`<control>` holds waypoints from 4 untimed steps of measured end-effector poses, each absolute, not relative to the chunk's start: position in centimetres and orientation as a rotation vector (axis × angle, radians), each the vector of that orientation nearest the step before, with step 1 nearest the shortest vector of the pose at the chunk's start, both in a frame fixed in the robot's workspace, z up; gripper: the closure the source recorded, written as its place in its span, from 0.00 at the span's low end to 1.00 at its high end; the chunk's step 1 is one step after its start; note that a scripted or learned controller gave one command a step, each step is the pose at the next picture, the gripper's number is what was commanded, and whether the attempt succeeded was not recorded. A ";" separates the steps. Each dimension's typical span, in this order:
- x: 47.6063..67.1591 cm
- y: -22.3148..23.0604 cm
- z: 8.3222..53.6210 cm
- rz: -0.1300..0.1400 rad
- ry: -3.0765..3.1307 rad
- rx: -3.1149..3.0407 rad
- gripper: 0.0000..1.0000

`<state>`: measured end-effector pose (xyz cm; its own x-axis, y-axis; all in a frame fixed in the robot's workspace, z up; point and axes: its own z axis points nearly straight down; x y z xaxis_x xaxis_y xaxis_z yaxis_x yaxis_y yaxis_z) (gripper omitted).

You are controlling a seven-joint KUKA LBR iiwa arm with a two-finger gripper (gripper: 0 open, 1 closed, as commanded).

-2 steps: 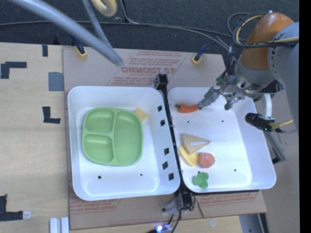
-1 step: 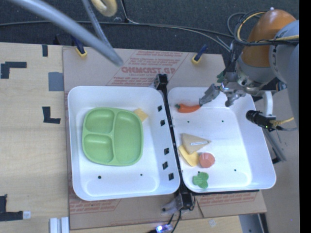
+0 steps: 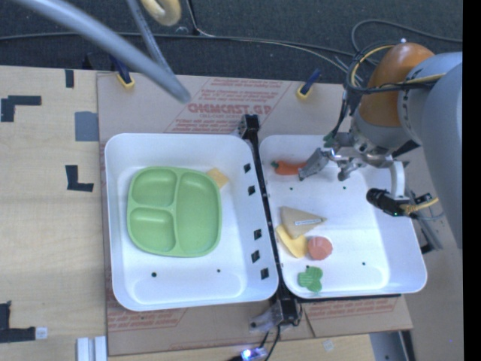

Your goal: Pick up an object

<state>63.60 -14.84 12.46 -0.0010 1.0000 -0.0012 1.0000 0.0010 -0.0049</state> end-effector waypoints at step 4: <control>63.4 -15.3 22.0 -0.004 -2.227 -2.223 1.00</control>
